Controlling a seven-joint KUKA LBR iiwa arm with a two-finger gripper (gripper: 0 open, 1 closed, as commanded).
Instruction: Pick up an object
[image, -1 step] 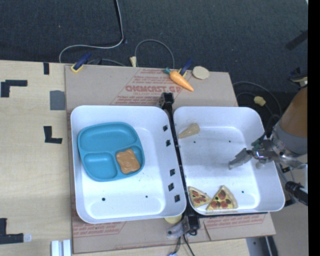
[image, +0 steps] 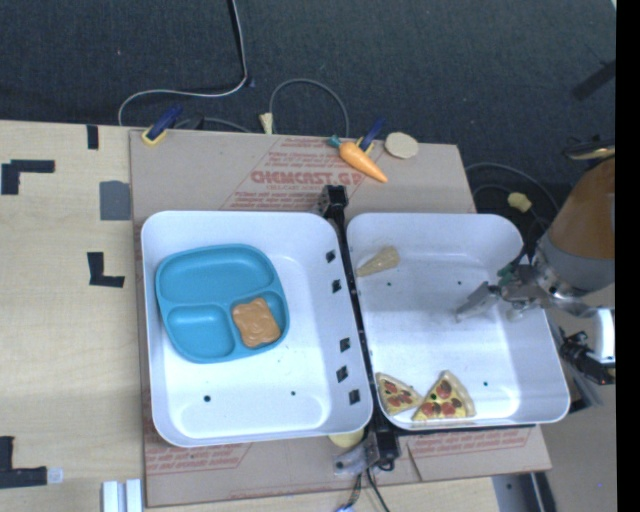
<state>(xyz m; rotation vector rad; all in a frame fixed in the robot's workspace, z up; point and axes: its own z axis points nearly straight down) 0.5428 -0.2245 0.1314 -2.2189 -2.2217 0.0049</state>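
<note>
I judge the task to be at its beginning: nothing is lifted yet, and the choosing, the closing and the raising are all left to do. My gripper hangs low over the right bin, in its middle part toward the right wall, and its fingers are dark and thin against the white floor. Whether they stand wide or narrow I cannot tell, because they are small and a little blurred here; I see no object between them.

The nearest candidates are in the same bin. A pale beige wedge lies near the upper left corner, flat and matte, well apart from my gripper. Two pizza slices lie side by side at the front wall, triangular and thin, with red and yellow topping (probably toy food of soft plastic, but this is my guess).

In the left bin rests a blue plate with three compartments, smooth and rounded, and a brown bear-shaped cookie sits in its lower right compartment. Behind the bins, on the cardboard, lie an orange carrot and a small pale disc.
</note>
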